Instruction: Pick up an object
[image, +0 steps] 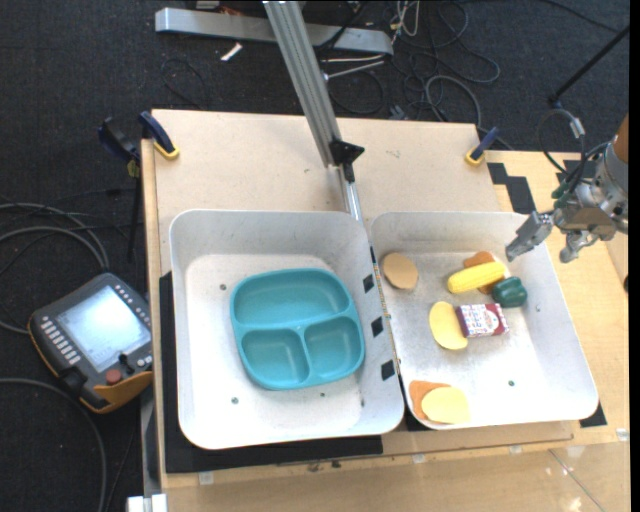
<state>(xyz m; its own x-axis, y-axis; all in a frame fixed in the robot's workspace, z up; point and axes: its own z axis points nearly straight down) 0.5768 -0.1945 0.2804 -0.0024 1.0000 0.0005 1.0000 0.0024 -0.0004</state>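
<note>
The right bin (545, 375) holds several small things: a tan round piece (400, 271), a yellow corn-like piece (475, 277) with an orange bit behind it, a dark green piece (511, 292), a yellow oval (447, 326), a red and white packet (481, 320) and an orange-yellow disc (441, 403) near the front wall. My gripper (548, 240) hangs over the bin's far right edge, above and to the right of the corn piece. Its two fingers are spread apart with nothing between them.
The left bin (200, 400) bears a teal three-compartment tray (297, 327). A metal pole (315, 90) slants down to the divide between the bins. Clamps sit on the bench's back corners. A teach pendant (92, 340) lies on the floor to the left.
</note>
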